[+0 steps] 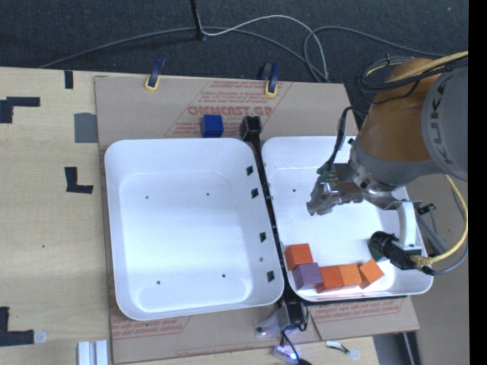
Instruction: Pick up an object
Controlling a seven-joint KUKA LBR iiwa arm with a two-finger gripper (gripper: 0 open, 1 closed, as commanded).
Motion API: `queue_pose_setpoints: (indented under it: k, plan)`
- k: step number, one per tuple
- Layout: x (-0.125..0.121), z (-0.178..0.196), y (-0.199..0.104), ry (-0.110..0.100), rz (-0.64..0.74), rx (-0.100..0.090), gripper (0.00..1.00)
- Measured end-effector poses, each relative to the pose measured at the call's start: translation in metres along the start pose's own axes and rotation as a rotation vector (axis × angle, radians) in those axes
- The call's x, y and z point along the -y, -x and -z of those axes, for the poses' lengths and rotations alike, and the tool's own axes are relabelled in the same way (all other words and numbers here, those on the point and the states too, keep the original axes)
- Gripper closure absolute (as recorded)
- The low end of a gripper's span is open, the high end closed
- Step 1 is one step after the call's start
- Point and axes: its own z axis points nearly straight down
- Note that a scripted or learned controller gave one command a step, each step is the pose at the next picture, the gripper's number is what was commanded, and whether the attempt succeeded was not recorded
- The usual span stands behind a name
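Observation:
Several small blocks lie along the near edge of the right bin [304, 158]: an orange block [298, 255], a purple block [307, 275], a red-orange block [331, 278], another orange block [349, 275] and an orange block [370, 271] tilted at the right end. My gripper [325, 198] hangs above the middle of the right bin, up and to the right of the blocks and apart from them. Nothing shows between its fingers.
The left bin [129, 204] sits beside the right one, with black clips along the shared rim. A blue cube [212, 125] rests on the cardboard behind the left bin. Cables run across the dark floor at the back. A black fitting [380, 246] hangs from the arm near the blocks.

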Motion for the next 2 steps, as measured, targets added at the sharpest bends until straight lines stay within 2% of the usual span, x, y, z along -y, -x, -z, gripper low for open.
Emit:
queue_pose_setpoints:
  k: [2]
  plan:
    - [-0.012,0.013,-0.102,0.001,0.000,0.000,1.00]
